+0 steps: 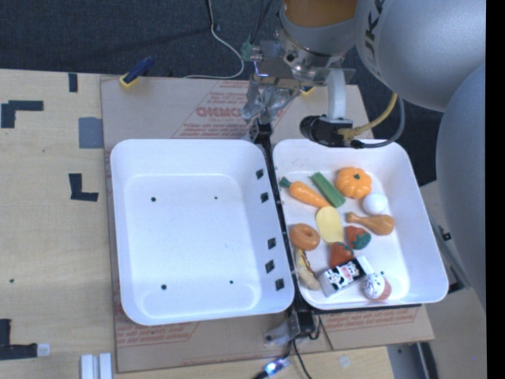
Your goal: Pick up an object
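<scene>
My gripper point(263, 125) hangs above the far end of the divider between the two bins, just past their back rims, and I see nothing in it. The right bin point(420, 219) holds several toy foods: a carrot point(307, 194), a green strip point(327, 189), an orange pumpkin point(353, 181), a white egg point(375, 204), a yellow piece point(330, 225), a doughnut point(304, 236), a drumstick point(372, 223) and a cow-patterned carton point(344, 275). All of them lie nearer the camera than the gripper and to its right.
The left bin point(120, 212) sits beside the right one on a cardboard sheet point(181, 109). A blue and yellow item point(136, 70) lies at the cardboard's far left corner. The arm's grey body point(442, 46) looms over the upper right. Cables run behind the bins.
</scene>
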`<state>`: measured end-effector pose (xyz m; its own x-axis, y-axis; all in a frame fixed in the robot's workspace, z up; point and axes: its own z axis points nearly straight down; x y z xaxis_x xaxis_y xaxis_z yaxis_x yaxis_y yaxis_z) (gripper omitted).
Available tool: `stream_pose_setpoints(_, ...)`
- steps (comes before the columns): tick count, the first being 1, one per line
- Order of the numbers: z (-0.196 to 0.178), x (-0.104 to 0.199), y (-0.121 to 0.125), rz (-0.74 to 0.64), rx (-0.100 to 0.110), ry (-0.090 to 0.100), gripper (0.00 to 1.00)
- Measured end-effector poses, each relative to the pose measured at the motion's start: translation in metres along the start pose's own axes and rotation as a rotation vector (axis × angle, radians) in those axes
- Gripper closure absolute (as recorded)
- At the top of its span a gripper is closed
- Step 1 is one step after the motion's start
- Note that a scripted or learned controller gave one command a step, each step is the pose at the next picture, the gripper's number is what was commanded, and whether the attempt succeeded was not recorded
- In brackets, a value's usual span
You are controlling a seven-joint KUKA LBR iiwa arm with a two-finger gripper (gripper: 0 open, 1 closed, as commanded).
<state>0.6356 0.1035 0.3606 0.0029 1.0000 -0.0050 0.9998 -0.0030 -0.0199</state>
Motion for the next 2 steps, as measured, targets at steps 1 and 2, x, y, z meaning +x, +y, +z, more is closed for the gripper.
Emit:
stream_pose_setpoints(1,-0.185,0.022,0.029,-0.008,-0.038,0.008,1.0)
stream_pose_setpoints(2,0.011,0.051,-0.014,-0.007,0.001,0.001,1.0)
